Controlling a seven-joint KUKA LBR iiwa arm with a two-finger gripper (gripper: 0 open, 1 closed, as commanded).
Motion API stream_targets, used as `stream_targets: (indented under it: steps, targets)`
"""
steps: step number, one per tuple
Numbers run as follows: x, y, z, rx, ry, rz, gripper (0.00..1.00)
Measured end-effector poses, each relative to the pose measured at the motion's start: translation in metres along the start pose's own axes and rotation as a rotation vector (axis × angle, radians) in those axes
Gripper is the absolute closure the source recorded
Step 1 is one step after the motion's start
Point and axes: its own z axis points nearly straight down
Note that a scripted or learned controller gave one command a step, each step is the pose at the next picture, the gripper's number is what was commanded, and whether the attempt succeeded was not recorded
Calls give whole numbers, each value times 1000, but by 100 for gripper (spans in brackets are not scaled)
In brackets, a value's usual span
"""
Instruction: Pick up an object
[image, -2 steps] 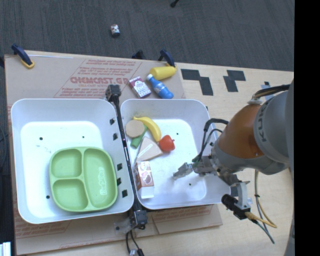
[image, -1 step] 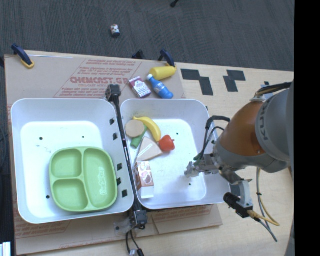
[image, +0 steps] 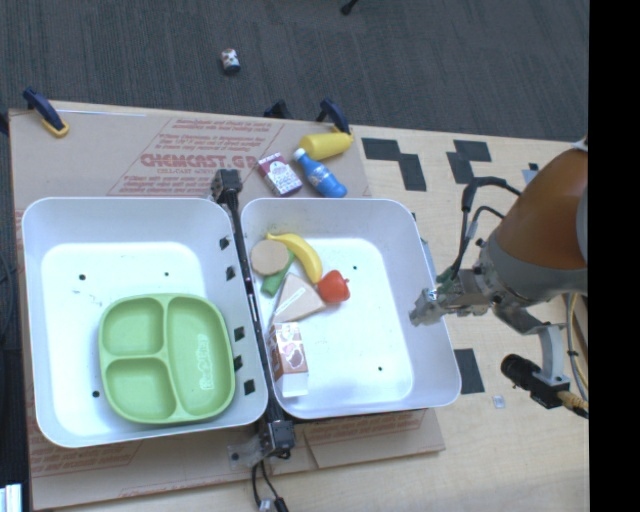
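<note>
Your banana (image: 300, 254) lies in the right bin (image: 400, 225), far-left part, beside a red piece (image: 335, 287) and a tan disc (image: 269, 258). Your tool (image: 428, 310) sits at that bin's right rim; its grip state cannot be told.

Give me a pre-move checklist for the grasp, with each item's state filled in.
1. Targets in reach in the right bin: banana, red pepper, snack packet all lie inside. Ok.
2. Gripper over a target: it sits at the bin's right rim, apart from every item. Not ok.
3. Finger opening: cannot tell.
4. Targets separated: the banana, the round biscuit and the cheese wedge crowd together. Not ok.
5. Packet clearance: it lies against the bin's left wall. Not ok.
6. Green divided plate out of the way, in the left bin. Ok.
</note>
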Motion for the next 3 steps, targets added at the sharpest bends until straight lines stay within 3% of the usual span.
stream_targets:
  steps: [1,2,3]
  targets:
    - [1,-1,9,5,2,-1,100]
    - [1,-1,41,5,2,-1,100]
    - [0,0,27,1,1,-1,100]
